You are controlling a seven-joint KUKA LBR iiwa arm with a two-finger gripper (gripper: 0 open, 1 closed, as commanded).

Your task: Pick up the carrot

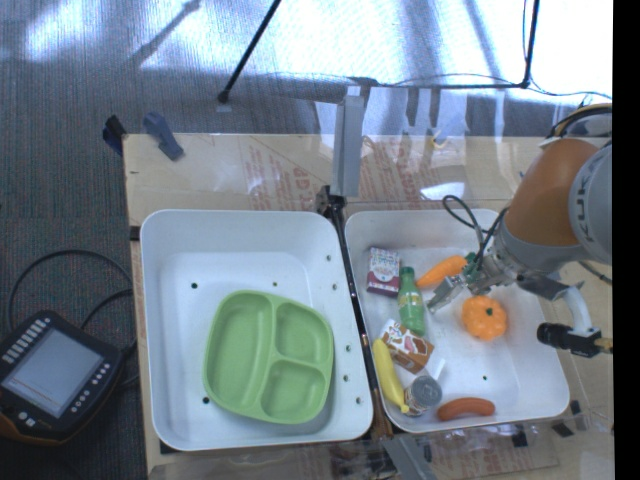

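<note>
The orange carrot lies tilted in the upper middle of the right bin. My gripper hangs just to its lower right, with its fingers spread a little and nothing between them. The arm reaches in from the right, its orange band above the wrist.
In the right bin lie a small pumpkin, a green bottle, a pink box, a juice carton, a banana, a can and a sausage. The left bin bears a green divided plate.
</note>
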